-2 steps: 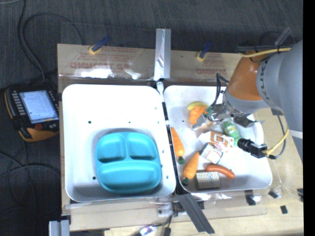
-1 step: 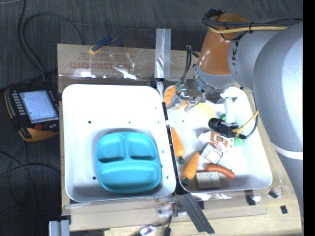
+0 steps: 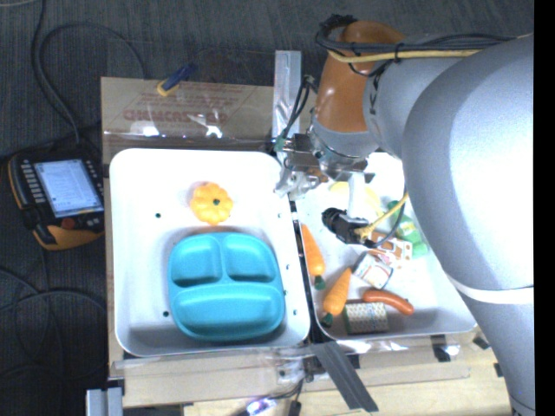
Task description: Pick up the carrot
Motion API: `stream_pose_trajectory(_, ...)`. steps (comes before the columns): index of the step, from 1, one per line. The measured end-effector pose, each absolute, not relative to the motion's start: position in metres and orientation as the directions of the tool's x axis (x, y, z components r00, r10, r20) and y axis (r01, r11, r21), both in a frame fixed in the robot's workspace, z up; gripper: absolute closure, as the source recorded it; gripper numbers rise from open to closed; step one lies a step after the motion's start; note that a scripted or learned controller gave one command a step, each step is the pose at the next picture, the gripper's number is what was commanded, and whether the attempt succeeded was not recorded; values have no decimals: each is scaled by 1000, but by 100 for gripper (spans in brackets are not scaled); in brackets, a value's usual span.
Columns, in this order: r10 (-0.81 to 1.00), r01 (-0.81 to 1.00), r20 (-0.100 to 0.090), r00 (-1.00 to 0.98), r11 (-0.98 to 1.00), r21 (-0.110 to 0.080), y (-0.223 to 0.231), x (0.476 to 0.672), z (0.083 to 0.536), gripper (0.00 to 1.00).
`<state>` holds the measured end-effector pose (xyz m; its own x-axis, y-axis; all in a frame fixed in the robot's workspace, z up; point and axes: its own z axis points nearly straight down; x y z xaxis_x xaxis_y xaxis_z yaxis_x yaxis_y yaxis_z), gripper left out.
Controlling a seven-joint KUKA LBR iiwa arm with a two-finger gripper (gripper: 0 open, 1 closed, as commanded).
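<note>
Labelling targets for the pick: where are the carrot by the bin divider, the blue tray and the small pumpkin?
carrot (image 3: pixel 311 251), camera view, mid-body.
blue tray (image 3: pixel 227 286), camera view, central ridge.
small pumpkin (image 3: pixel 211 202), camera view, top.

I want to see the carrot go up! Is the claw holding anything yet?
Nothing is held. The claw hangs above the bins' divider, and the carrot lies below it.

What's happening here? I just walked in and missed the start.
A KUKA arm reaches in over the two white bins. Its gripper sits near the divider at the far end. Two carrots lie in the right bin, neither of them picked up. The left bin holds a blue divided tray and a small yellow pumpkin.
</note>
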<state>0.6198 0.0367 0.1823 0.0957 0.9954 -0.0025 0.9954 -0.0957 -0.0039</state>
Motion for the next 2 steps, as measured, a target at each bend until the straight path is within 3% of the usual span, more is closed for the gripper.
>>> stream_pose_trajectory(1, 859, 859, -6, 513, -513, -1, -28, 646, 183, 100)
stream_pose_trajectory(2, 932, 932, -5, 362, -362, -3, -112, 600, 151, 100)
